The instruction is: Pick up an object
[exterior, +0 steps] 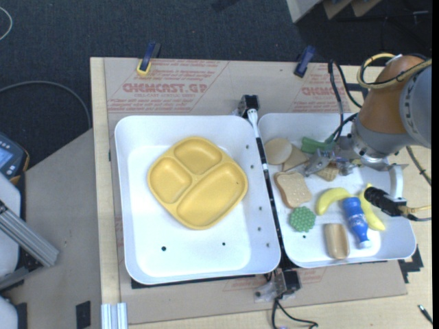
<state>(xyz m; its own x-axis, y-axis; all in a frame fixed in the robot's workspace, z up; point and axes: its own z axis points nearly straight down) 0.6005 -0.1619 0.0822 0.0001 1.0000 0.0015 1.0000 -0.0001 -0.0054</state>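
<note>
My gripper [321, 164] is low over the back of the right bin [405, 242], coming in from the right. It hovers among a green piece [311, 144], a tan wedge [296, 160] and a small tan bit [330, 175]. I cannot see anything held in it. In front of it lie a toast slice [293, 189], a yellow banana [332, 199], a blue bottle [355, 221], a second banana [374, 214], a green knobbly ball [302, 219] and a bread roll [336, 240]. A round tan disc [277, 150] lies at the bin's back left.
The left bin [137, 245] bears a yellow divided plate [197, 181] near its middle. The two bins meet along a raised rim [266, 184]. Blue clamps [147, 57] hold the cardboard at the bench's back edge.
</note>
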